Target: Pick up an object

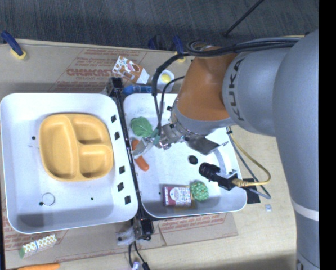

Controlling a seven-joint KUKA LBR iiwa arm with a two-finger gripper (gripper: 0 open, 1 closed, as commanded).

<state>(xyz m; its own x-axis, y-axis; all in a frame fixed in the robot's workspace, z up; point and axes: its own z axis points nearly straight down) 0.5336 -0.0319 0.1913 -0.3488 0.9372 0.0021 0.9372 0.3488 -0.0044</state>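
Currently I see the claw (151,142) low in the right bin (173,210), close to that bin's left wall, with the grey arm and its orange band (204,91) covering the area behind it. Whether its fingers are spread or pressed together I cannot tell; nothing is visibly pinched. A green leafy piece (140,126) lies just above the claw, touching or nearly so. An orange carrot-like piece (140,162) lies just below it, along the bin wall. Farther below and to the right, a small red box (177,196) sits beside a green round item (199,190), well apart from the claw. Left of the claw, in the other bin (16,151), rests a yellow divided tray (76,145).
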